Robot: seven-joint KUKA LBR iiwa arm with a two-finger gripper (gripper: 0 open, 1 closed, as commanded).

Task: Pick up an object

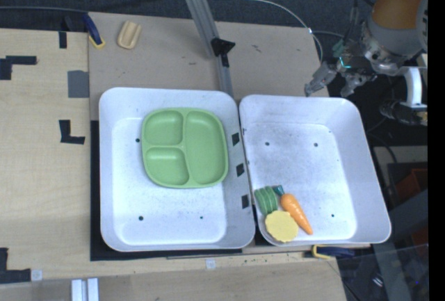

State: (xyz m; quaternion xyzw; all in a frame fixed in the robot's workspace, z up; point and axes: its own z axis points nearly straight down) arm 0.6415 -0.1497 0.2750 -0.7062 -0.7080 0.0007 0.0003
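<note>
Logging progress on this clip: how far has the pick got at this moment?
Nothing looks picked yet. The carrot, yellow piece and green piece lie together in the near-left corner of the right bin; the green divided plate sits in the left bin. The gripper hangs outside the right bin's far edge, with no object between its fingers. Approach, grasp and lift remain.

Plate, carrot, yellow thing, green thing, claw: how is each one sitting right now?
Plate: flat, right way up, in the left bin.
Carrot: lying down in the right bin, near its front left corner.
Yellow thing: lying flat, touching the carrot.
Green thing: beside the carrot.
Claw: raised beyond the right bin's far edge.
</note>
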